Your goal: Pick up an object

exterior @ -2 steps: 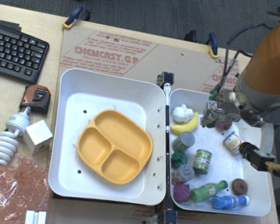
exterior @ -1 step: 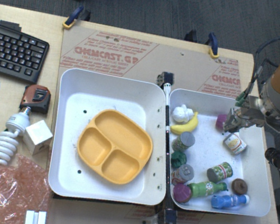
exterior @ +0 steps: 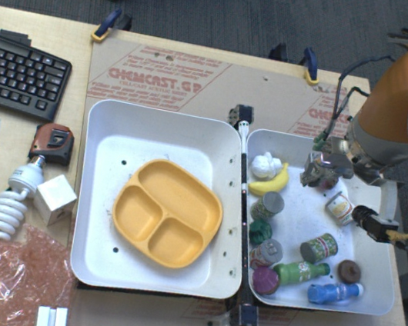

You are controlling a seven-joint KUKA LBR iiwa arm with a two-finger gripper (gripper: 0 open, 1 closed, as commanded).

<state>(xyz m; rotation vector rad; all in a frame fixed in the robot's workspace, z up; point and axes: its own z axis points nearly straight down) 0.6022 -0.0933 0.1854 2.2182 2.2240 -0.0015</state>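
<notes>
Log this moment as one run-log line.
arm: over right bin | gripper: near its top, above banana | grasp: none seen | left bin: yellow tray

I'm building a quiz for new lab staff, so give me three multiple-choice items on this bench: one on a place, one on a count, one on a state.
1. Where does the yellow plastic banana lie?
A. Left bin
B. Right bin, by the divider
C. On the keyboard

2. How many compartments has the orange plastic tray?
A. Two
B. Three
C. Five

3. How does the green plastic bottle rest?
A. On its side
B. Upright
C. Held by the gripper

Answers: 1 B, it lies in the right white bin next to the centre wall; 2 B, one long and two small sections show; 3 A, it lies flat on the bin floor.
</notes>
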